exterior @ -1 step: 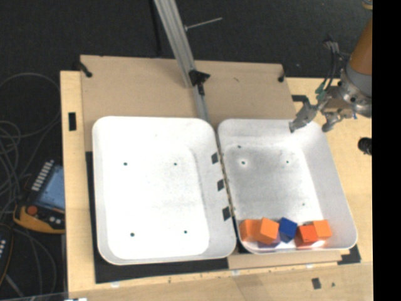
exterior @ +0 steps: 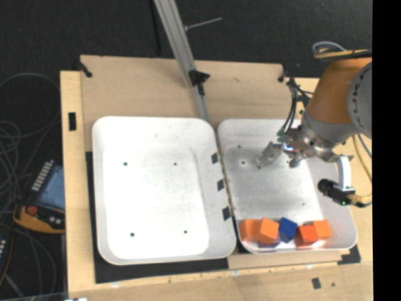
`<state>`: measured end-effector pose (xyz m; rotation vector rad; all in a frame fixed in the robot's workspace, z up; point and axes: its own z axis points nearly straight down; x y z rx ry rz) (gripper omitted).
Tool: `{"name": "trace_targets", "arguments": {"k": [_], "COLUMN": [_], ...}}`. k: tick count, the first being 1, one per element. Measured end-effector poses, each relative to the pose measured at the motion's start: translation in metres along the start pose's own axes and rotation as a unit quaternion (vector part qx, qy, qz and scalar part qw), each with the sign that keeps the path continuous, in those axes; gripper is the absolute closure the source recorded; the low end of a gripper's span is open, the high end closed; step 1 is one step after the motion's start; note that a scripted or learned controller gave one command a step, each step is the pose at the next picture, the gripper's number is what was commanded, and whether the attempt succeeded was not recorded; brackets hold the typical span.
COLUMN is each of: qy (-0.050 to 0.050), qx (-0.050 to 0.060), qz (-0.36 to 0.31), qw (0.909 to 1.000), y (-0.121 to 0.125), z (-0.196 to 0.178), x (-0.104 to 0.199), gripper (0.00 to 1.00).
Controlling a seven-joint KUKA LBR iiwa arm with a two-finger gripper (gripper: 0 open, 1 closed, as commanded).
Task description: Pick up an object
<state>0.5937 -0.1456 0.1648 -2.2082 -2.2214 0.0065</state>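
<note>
Gripper [exterior: 280,155] hung over right bin [exterior: 250,137], mid-floor, fingers spread, nothing btwn them. Blocks sat along near wall: orange block [exterior: 259,229], blue block [exterior: 287,227], second orange [exterior: 312,232]. Prob still lining up; blocks well apart from it.

Wooden bench [exterior: 144,86] carries two white bins [exterior: 156,137], [exterior: 250,130] side by side.

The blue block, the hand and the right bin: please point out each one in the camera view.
blue block [exterior: 287,228]: camera view, on its top face.
hand [exterior: 277,155]: camera view, midway between its fingertips, above the right bin.
right bin [exterior: 269,196]: camera view, on a bare part of its white floor.
</note>
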Motion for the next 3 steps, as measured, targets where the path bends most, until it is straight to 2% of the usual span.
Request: {"name": "trace_targets", "arguments": {"k": [1,2,3], "qy": [-0.004,-0.002,-0.002], "qx": [-0.010,-0.007,-0.005], "qz": [0.002,0.000,0.002], "qw": [0.9999,1.0000,1.0000], "y": [0.007,-0.015,-0.015], "z": [-0.081,-0.107,-0.105], "x": [-0.014,0.015,0.014], "gripper": [0.00,0.00,0.00]}}
